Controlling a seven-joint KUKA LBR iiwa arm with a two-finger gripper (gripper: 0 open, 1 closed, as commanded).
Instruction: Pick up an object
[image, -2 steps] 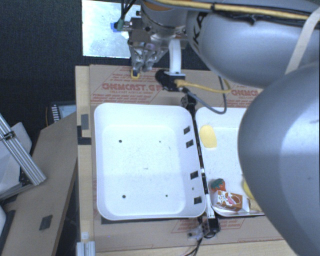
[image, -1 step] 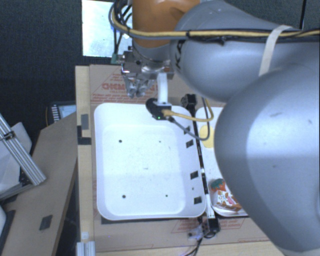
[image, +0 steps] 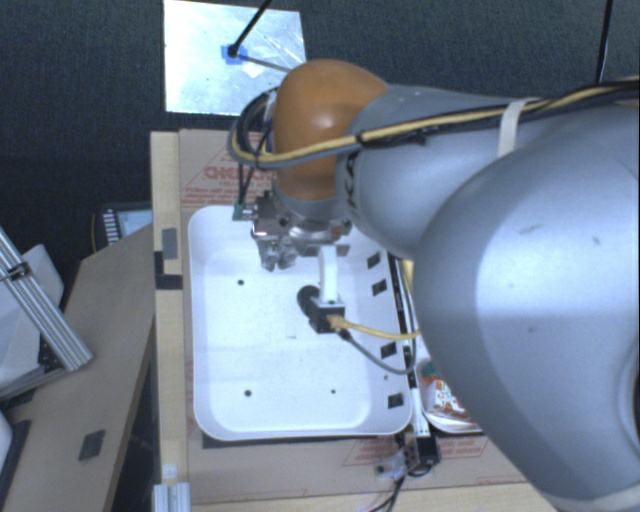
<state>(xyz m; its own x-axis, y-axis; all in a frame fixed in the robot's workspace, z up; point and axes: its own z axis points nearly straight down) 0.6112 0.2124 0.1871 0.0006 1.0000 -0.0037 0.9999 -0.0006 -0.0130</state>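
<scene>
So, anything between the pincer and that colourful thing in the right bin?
The pincer is over the left bin's far end. The bins' adjoining rims and a yellow cable lie between it and the colourful thing, half hidden under the arm.

The left bin (image: 240, 400) has bare floor across its left and near parts. The arm (image: 480, 200) blocks the right side, and a yellow cable (image: 375, 335) crosses the bin's right rim.

A red-and-white printed object (image: 443, 398) lies just past the right rim of the left white bin (image: 215, 350), partly hidden by the arm.
</scene>
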